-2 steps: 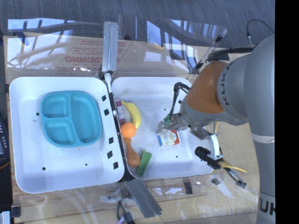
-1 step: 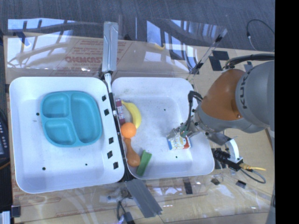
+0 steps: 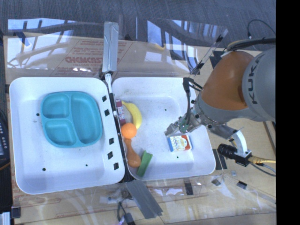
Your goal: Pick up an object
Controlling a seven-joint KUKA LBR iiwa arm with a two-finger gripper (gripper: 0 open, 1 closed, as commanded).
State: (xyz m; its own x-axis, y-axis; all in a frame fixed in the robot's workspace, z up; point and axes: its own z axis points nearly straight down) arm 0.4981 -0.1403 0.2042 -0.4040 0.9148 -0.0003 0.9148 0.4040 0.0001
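My gripper (image 3: 177, 129) hangs low in the right bin (image 3: 159, 90), right above the top edge of a small white carton with a red and blue label (image 3: 180, 143). The carton lies flat on the bin floor near the right wall. Along the bin's left wall lie a yellow banana (image 3: 133, 113), an orange ball (image 3: 128, 131), an orange carrot-like piece (image 3: 133, 157) and a green block (image 3: 145, 163). A dark red packet (image 3: 120, 110) sits beside the banana.
The left bin (image 3: 23, 163) holds a teal divided plate (image 3: 71, 118). A row of black clips runs along the divider between the bins. The arm's grey and orange body covers the right bin's far right corner.
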